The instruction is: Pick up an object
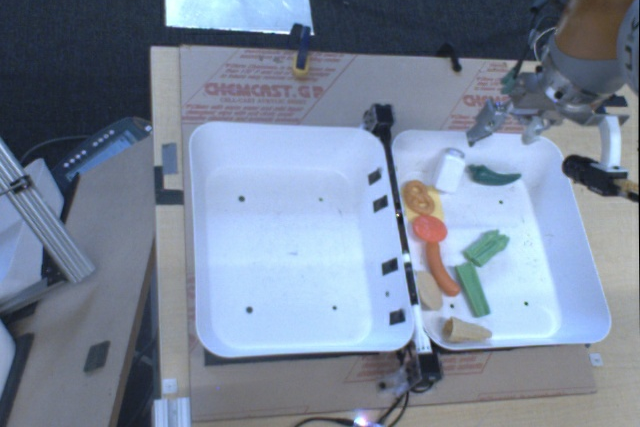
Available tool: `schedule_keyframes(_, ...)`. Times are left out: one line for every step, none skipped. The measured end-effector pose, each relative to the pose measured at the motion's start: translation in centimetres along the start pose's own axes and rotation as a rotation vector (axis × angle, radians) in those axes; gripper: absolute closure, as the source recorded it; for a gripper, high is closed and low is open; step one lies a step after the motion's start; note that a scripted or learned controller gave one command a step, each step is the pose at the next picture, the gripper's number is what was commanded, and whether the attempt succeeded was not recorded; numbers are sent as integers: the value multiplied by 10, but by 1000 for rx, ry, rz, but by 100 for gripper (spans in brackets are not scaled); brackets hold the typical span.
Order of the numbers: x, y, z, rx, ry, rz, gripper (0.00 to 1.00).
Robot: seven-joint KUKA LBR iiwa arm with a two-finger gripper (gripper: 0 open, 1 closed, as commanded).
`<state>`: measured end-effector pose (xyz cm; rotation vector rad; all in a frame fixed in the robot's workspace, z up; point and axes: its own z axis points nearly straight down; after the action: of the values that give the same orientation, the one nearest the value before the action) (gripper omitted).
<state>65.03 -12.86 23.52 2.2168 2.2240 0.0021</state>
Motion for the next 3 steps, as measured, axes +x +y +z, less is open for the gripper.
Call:
schedule_keyframes(-22, -25, 144, 13, 2, 4, 0)
schedule_keyframes(-10, -68, 152, 6, 1, 3, 0)
schedule_keyframes(24, 16, 151, 2, 2, -3, 0)
